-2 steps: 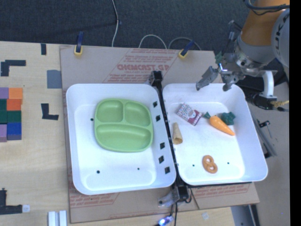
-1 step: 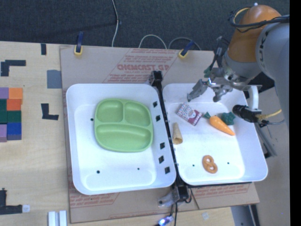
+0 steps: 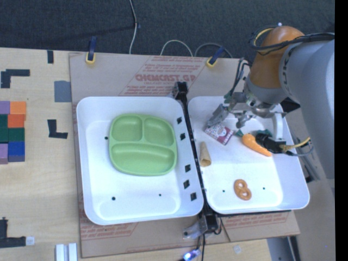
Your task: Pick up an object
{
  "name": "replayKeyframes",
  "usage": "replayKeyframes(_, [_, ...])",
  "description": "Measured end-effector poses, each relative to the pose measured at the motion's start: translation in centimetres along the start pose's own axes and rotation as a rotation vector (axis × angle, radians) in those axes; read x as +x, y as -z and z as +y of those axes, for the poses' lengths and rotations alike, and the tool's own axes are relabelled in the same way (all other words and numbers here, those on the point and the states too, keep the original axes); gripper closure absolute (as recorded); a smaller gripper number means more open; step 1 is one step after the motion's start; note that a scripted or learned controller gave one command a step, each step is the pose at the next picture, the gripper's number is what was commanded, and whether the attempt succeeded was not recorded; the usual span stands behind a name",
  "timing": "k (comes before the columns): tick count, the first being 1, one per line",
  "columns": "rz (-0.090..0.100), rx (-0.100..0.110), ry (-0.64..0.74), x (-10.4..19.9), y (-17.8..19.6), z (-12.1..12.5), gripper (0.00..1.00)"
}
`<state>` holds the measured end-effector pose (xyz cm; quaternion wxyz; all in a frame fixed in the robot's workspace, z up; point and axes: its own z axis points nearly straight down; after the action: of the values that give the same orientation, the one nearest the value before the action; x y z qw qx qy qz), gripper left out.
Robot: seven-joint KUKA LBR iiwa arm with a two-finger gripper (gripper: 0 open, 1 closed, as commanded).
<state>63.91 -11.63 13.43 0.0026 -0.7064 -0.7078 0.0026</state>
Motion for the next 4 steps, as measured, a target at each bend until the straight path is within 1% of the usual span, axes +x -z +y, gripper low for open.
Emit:
replayKeyframes(1, [-0.008,-0.013,0.0,-0.2,-4.8,0.2,0.0])
replayKeyframes(2, [-0.002,-0.007,0.001,0.1,-4.0,0.0,1.0])
replayKeyframes(4, [0.0,-0.01,0.0,1.2,5.1,-0.5,1.0])
